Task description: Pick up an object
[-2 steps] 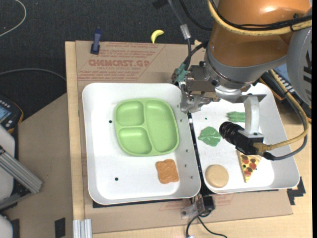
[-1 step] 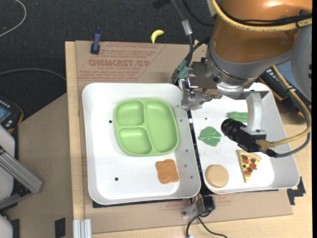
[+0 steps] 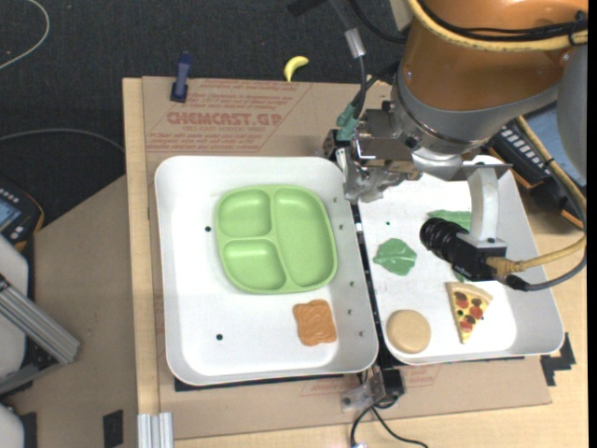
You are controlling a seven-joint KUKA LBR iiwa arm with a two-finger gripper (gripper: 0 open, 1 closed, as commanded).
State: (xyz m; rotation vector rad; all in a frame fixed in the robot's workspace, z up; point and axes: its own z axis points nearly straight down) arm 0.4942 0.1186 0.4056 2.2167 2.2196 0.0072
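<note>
Tool at the top edge of the right bin, toys lower in the frame

The tool (image 3: 366,171) sits near the bins' shared wall; whether it is open or closed, I cannot tell. The green leaf (image 3: 395,256) lies nearest, just below and slightly right; round cookie (image 3: 409,330) and pizza slice (image 3: 468,309) lie farther down.

The arm (image 3: 494,54) has a glossy orange band above a grey wrist collar. Black and yellow cables loop across the orange section. A metallic grey gripper (image 3: 366,171) mounts below the collar. A white bracket carries a black cylindrical unit with a tan cable attached.
</note>
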